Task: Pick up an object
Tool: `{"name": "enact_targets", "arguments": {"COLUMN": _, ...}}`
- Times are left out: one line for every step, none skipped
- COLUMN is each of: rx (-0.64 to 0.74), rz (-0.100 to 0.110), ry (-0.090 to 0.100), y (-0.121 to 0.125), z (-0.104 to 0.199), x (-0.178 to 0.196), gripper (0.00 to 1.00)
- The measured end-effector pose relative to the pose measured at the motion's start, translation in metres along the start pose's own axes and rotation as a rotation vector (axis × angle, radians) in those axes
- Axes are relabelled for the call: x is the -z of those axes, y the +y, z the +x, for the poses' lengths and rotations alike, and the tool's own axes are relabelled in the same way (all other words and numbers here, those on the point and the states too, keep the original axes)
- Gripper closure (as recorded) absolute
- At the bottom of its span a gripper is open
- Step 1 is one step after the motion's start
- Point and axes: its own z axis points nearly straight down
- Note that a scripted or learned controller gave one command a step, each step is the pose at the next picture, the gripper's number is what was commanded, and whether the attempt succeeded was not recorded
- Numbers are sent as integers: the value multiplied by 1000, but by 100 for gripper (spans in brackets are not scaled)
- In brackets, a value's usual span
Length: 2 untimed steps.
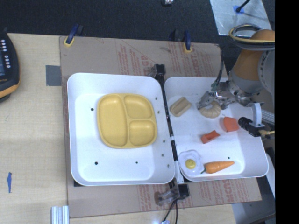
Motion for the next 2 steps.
{"name": "enact_targets", "arguments": {"rx": -4, "rz": -1, "ry": -1, "y": 23, "z": -14, "x": 2, "gripper": 0}}
{"name": "enact_targets", "arguments": {"rx": -7, "rz": 7, "ry": 2, "y": -39, "z": 16, "x": 33, "gripper": 0}}
